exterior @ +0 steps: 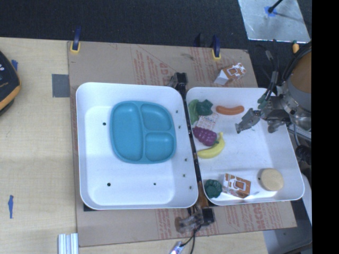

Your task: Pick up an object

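hot dog (pixel 230 109) lies just left of claw (pixel 259 119).

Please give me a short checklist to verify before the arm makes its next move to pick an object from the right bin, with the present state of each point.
1. Objects available in the right bin: ok; hot dog, banana, grapes and round biscuit lie there.
2. Gripper over the right bin: ok, near its upper right part.
3. Gripper free of any object: ok, nothing between its fingers.
4. Nearest target unobstructed: ok, the hot dog lies apart from the other things.
5. Gripper height above the bin floor: cannot tell.
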